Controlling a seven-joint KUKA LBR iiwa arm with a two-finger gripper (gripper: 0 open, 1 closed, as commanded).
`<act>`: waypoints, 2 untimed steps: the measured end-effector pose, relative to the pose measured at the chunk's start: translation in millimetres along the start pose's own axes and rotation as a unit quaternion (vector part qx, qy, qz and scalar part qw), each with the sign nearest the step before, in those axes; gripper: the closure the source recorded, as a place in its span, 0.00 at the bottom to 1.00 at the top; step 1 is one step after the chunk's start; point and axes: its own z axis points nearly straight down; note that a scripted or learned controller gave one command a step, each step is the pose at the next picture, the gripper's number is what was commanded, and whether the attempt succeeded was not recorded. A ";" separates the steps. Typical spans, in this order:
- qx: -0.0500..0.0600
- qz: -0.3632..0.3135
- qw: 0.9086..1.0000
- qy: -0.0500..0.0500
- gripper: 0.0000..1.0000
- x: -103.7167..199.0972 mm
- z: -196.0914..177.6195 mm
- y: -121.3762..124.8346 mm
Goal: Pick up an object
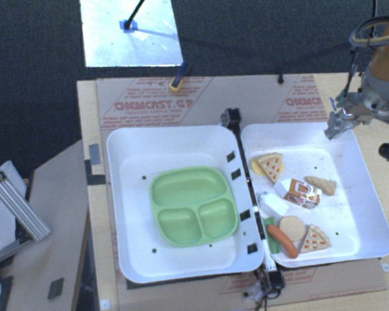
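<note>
From the fixed camera above the desk [144,102], the robot's jaws [336,123] hang over the upper right rim of the right bin [365,173], gripping nothing; whether they stand open or closed cannot be told at this size. The toy food lies below and to the left of them, well apart, scattered across the right bin's floor. Nearest is a tan bread-like piece [321,185], just beside a small orange and white carton [302,193]. A pizza slice [269,165] with a pale crust sits toward the bin's upper left, and a second pizza slice [314,240] lies at the lower edge, touching a round tan biscuit [292,227] and an orange carrot-like stick [281,240]. A white piece [272,203] rests by the divider. The left bin [127,189] carries a green three-compartment tray [190,205]. Nothing stands between the jaws and the food.
</note>
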 end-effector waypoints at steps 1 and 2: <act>0.000 -0.001 1.000 0.000 1.00 -0.2 -20.4 1.3; 0.003 -0.002 1.000 0.001 1.00 41.8 -11.2 -34.1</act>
